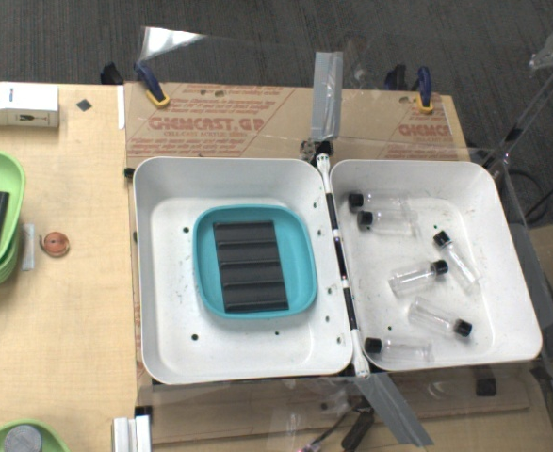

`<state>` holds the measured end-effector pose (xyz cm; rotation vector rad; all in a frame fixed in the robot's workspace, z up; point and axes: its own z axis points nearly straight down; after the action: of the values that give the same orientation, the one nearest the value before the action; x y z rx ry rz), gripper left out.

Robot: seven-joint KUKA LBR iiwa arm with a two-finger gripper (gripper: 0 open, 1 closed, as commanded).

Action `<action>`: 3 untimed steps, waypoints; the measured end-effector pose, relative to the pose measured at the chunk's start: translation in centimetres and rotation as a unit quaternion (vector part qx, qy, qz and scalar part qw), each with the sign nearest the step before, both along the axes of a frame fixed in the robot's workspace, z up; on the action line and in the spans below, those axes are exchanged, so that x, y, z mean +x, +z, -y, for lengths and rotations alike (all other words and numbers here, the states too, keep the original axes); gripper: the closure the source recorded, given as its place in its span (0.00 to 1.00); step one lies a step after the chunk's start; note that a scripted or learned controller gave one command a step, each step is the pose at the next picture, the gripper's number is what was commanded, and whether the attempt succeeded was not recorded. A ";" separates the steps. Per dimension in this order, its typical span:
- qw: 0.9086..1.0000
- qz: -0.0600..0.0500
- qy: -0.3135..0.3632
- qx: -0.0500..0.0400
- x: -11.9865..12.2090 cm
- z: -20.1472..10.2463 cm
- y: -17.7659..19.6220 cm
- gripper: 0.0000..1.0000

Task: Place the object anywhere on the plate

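A teal square plate [254, 260] lies in the left white bin [163, 328], and a dark ribbed insert [250, 265] covers its middle. In the right white bin [502, 337] lie several clear plastic vials with black caps, scattered on their sides. One vial [419, 276] rests near the bin's middle, another [440, 318] just below it, and one [397, 348] lies by the front left corner. Two more [382, 210] sit near the back left corner.
Brown cardboard [219, 121] is clamped behind the bins. At the far left, a green tray [3, 182] holds a dark block, with a small orange disc [56, 243] beside it. A white box [14, 106] lies at the back left of the bench.
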<state>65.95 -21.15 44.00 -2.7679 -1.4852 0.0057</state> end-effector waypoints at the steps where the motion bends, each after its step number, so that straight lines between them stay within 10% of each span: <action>1: 1.000 0.000 0.000 0.000 0.0 0.0 0.0 0.00; 3: 1.000 0.000 0.000 0.000 0.0 0.0 0.0 0.00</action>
<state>65.95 -21.15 43.99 -2.7679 -1.4843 0.0060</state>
